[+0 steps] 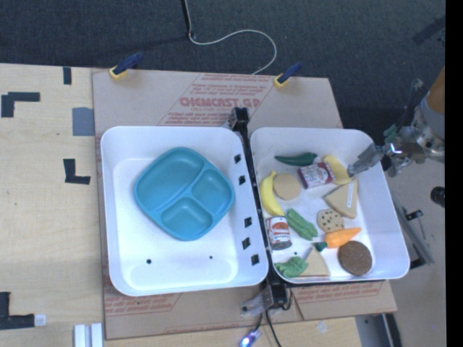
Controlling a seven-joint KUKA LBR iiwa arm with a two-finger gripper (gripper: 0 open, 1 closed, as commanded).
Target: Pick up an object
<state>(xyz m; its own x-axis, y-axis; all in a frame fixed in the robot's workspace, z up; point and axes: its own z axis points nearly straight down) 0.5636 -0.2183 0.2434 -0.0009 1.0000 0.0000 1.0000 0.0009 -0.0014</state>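
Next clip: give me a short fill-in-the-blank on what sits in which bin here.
1. The blue divided plate lies in the ____ bin.
2. The banana lies against the right bin's ____ wall.
3. The plate has ____ compartments.
4. The gripper hovers over the ____ bin.

Missing words: left; left; three; right

Both bins point(116, 194) are white. The divided plate point(184, 192) is light blue. Banana point(269, 194): yellow. Pepper point(295, 159): dark green. Pea pod point(302, 224): green. Carrot point(340, 238): orange with green top. Can point(279, 232): red and white label. Cookie point(329, 220): tan with dark chips. Patty point(355, 257): brown. Cardboard point(210, 103): tan with red print. Clamps point(126, 64): blue and yellow.
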